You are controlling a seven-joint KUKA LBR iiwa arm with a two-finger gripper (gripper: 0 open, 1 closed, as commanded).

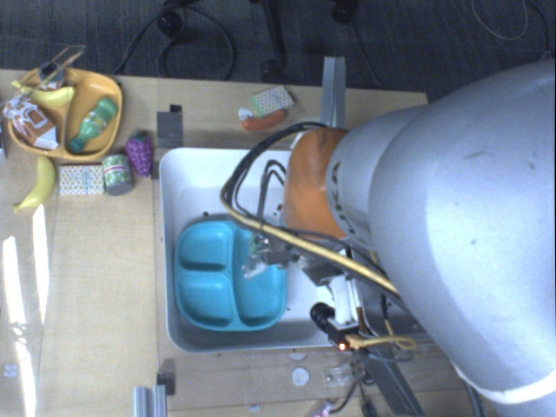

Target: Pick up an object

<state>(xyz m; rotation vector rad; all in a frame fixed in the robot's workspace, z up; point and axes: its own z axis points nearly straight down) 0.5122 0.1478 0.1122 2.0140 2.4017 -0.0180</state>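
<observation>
reaching arm (452, 233) over blue tray (213, 276)

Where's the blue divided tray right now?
The blue divided tray lies in the white bin, toward the camera view's lower left, with the end effector over its right edge.
</observation>
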